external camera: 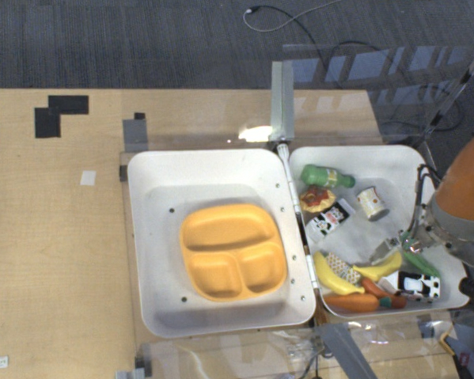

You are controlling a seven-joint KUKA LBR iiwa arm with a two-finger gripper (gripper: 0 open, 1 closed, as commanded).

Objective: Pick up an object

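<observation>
On the tabletop two white bins stand side by side. The left bin carries one orange tray with three compartments, lying near its middle. The right bin holds many small things: a green bottle near its top-left corner, a small can to the right of it, a black-and-white carton below the bottle. Along the lower edge lie a banana and a carrot — the carrot is just under the banana. The arm comes in from the right, and its tool hangs low over the right side of this bin, near the tip of the banana. Whether the tool is apart or together — I cannot tell.
</observation>
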